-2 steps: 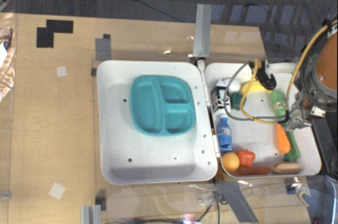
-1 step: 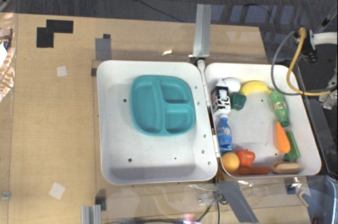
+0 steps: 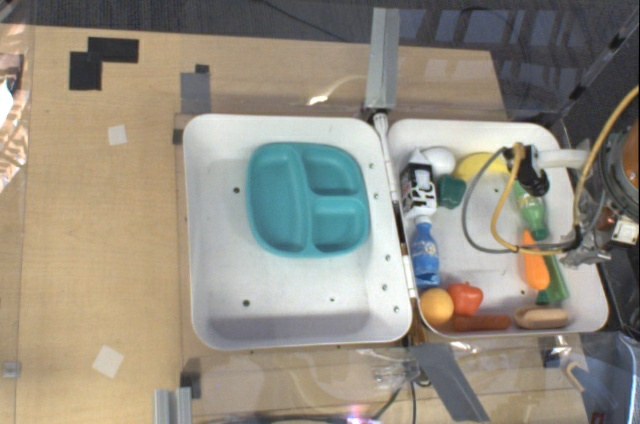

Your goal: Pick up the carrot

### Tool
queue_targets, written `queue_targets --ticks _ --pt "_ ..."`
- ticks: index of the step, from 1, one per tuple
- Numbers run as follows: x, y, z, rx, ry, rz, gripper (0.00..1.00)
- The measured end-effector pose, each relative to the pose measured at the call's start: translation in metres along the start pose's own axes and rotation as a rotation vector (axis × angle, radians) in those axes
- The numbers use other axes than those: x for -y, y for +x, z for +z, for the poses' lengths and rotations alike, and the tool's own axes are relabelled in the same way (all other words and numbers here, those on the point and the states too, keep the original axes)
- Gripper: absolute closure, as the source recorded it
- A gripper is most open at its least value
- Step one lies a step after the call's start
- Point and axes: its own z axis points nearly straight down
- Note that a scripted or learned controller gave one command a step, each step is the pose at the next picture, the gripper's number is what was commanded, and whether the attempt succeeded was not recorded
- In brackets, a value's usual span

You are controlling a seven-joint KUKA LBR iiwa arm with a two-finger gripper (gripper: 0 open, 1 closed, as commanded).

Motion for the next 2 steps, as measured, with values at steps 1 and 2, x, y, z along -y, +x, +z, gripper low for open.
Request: queue_targets --ticks 1,2 --pt "0.004 0.035 0.083 -0.032 -0.007 0.136 1.00" --pt "0.045 0.003 -0.005 -0.017 -0.005 -0.008 1.00"
